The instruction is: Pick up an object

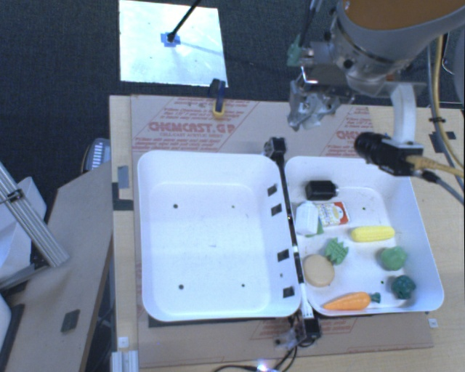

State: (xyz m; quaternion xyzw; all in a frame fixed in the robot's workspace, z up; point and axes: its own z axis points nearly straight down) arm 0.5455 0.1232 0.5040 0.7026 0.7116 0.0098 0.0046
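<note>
While I hang over the far tabletop:
gripper (311, 109): mine, grip state unclear
right bin (420, 240): corn (373, 234), carrot (347, 301), broccoli (402, 285)
left bin (211, 171): white

The arm's rounded grey wrist housing (378, 43) carries an orange band (396, 11) above it, a small green part (294, 53) at its side, and a grey metal two-finger gripper (309, 109) below.

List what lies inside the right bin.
The right bin holds a black block, white packet, red-printed card, corn cob, biscuit, carrot and three green pieces. Nothing seems covered.
</note>
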